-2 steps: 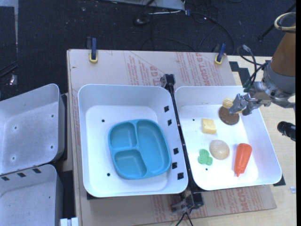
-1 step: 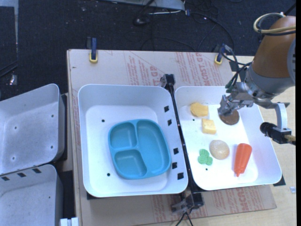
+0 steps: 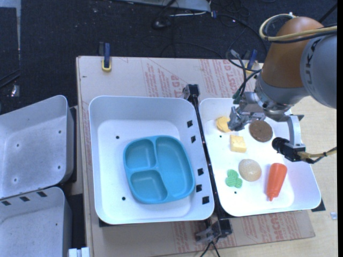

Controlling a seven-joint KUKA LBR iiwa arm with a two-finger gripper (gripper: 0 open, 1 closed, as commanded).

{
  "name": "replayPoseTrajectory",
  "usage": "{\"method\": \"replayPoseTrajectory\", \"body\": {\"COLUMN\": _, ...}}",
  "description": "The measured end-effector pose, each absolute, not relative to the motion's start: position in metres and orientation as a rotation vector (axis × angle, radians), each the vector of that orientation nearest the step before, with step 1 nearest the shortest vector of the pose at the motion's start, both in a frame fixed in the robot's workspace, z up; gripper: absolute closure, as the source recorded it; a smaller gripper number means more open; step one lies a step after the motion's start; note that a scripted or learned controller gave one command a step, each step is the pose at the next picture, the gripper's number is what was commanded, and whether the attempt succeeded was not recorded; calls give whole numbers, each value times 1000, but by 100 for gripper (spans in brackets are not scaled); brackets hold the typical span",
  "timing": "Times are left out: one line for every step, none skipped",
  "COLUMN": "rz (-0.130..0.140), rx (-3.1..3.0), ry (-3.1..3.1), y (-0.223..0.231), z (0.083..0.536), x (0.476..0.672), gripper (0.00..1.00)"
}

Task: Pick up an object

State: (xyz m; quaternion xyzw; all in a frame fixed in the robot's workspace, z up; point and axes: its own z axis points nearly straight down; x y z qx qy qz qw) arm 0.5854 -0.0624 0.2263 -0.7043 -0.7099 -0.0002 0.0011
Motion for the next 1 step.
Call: {"method": "replayPoseTrajectory", "body": {"rz": -1, "rx": -2212, "ry": -2229, "y": -13, "z": 218, "x": 594, "gripper": 100}}
